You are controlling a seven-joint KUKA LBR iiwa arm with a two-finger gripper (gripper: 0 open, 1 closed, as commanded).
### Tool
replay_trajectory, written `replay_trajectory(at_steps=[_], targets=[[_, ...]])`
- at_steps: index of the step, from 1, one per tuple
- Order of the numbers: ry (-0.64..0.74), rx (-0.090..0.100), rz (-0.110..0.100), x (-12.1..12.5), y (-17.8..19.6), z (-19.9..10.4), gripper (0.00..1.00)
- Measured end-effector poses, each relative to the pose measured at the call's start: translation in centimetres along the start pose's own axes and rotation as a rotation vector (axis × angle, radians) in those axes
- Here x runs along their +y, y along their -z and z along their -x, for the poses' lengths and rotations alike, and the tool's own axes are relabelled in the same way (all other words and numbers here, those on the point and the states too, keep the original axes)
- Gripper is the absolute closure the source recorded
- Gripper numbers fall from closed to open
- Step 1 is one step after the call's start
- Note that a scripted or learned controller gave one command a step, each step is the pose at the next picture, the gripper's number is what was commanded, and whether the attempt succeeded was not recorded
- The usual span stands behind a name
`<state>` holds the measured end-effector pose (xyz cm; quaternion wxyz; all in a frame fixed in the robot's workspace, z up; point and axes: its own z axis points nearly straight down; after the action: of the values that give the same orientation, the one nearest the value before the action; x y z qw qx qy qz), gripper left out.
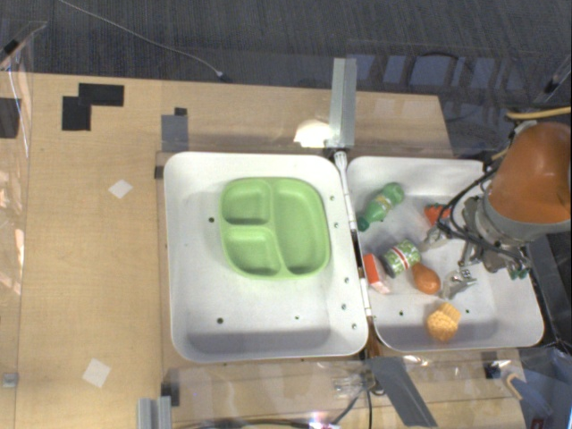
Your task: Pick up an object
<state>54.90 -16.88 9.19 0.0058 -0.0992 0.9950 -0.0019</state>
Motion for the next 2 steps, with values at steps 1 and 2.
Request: replay_trajectory(at_steps=[1, 2], targets=[[0.007, -0.013, -0.005, 0.1, 1.4, 0.5, 1.00], [-0.568, 0.000, 0.004, 8.6, 9.6, 3.3, 1.00]])
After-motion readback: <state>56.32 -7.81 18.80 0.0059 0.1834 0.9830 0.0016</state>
